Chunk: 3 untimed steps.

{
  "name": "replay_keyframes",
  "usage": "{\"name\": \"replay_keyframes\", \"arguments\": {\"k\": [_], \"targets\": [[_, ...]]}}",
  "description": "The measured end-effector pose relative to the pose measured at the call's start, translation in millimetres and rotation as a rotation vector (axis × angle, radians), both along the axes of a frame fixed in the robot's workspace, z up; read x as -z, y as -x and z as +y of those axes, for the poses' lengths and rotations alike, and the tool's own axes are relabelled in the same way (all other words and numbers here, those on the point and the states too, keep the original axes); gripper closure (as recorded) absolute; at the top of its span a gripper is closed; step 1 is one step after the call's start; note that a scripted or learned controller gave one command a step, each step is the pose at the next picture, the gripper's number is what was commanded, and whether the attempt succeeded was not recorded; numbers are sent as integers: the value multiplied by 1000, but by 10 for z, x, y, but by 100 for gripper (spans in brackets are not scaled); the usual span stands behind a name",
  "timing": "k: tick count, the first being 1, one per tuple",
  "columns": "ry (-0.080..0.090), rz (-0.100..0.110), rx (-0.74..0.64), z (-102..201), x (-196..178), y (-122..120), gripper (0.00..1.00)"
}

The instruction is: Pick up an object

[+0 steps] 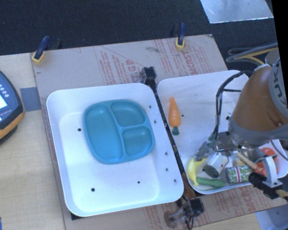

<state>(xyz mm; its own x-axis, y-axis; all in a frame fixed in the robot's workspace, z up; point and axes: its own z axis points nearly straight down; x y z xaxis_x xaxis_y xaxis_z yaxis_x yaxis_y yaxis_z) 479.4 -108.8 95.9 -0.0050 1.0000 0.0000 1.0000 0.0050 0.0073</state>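
Carrot (173, 112) — orange, green tip, lying in right bin (194, 90); gripper (221, 148) state unclear.

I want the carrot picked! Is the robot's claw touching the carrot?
Apart. The camera view shows the carrot alone near the right bin's upper left, with bare white floor between it and the gripper.

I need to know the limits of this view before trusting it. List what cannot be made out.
- Gripper, camera view: open or shut unclear, the arm's wrist covers it.
- Pile of objects in the right bin: partly under the arm, too small to name.
- Arm: cut off by the right edge.
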Motion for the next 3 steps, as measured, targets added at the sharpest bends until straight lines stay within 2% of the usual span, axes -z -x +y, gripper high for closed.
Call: {"name": "replay_keyframes", "arguments": {"k": [1,2,3], "targets": [[1,2,-5,-12,-99,-1,100],[-1,9,1,40,-975,-2,100],[-1,10,1,40,-972,0,0]]}}
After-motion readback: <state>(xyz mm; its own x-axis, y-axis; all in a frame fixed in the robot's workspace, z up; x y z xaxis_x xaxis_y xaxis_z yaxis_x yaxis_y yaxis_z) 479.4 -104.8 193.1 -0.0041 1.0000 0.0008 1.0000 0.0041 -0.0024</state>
